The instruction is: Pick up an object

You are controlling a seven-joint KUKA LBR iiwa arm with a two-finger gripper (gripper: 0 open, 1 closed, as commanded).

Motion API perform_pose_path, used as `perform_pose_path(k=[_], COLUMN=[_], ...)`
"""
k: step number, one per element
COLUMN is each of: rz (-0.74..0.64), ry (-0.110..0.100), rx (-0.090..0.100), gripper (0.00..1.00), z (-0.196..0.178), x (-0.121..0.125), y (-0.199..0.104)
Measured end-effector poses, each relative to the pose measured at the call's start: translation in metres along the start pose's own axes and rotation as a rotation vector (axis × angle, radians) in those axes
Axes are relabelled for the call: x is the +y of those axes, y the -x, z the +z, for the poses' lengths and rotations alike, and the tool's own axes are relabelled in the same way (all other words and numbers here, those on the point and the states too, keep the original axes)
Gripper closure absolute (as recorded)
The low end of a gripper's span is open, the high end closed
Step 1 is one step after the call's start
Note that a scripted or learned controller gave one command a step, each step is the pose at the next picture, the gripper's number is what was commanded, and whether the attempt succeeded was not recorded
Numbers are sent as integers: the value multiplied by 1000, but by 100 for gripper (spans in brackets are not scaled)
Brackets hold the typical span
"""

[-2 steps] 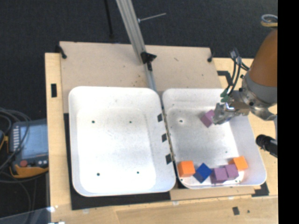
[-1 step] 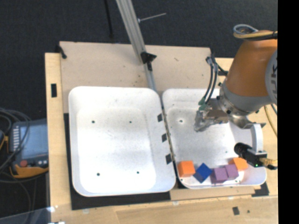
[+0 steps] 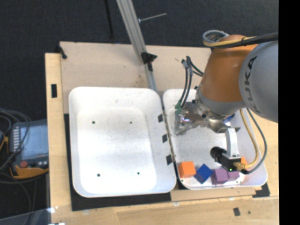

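Where the lower edge of the right bin meets the counter, a short row of small blocks lies against the near wall: an orange block, a blue block touching it, and a purple block just beside that, with a small green piece at its right. Any of them would serve as the thing to pick up. They look rigid, light and flat-faced, so they should neither crush nor sag, though smooth sides may slip; the fair hold is across two opposite flat faces. The orange one has the freest left side, yet it sits close to the bin wall, which may crowd one finger.

Farther up, near the middle of the frame, the pincer hangs over the upper left part of the right bin, well apart from the blocks. Whether it is parted or closed cannot be told; the wrist hides it.

To the left, the left bin lies alongside. Beyond, at the upper middle, a metal rail slants away.
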State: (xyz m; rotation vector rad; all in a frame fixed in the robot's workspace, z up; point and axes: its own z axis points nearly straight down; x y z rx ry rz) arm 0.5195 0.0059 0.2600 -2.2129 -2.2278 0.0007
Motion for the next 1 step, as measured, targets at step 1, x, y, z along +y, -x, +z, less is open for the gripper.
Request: perform_pose_path(k=[1], rz=[-1], ry=[-1], rx=[1], gripper=[100], z=[6], x=[-4], y=[-61])
